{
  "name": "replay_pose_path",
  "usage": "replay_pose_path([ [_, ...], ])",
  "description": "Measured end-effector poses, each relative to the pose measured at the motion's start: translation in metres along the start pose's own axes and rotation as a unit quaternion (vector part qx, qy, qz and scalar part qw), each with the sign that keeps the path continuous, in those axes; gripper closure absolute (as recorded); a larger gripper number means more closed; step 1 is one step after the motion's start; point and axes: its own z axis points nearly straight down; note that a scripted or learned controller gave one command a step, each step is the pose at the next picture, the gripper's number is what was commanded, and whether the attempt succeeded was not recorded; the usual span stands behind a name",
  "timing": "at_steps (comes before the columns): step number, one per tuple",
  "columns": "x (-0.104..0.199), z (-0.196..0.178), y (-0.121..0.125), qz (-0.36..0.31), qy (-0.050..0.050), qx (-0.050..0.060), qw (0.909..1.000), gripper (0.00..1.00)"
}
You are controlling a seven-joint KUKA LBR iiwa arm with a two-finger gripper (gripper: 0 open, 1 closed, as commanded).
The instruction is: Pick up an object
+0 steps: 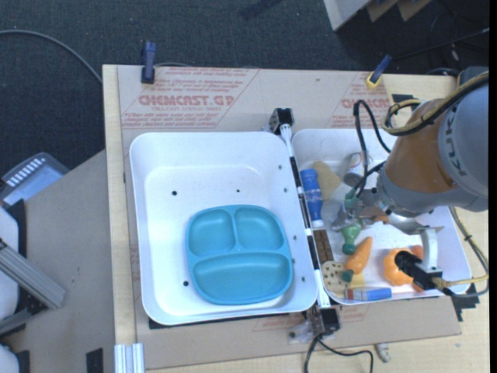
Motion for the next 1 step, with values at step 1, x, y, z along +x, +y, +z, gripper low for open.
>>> replay_pose_path([
  [1,0.0933,-0.1229,0.0404,-0.001,0.001,0.0,1.0,1.0],
])
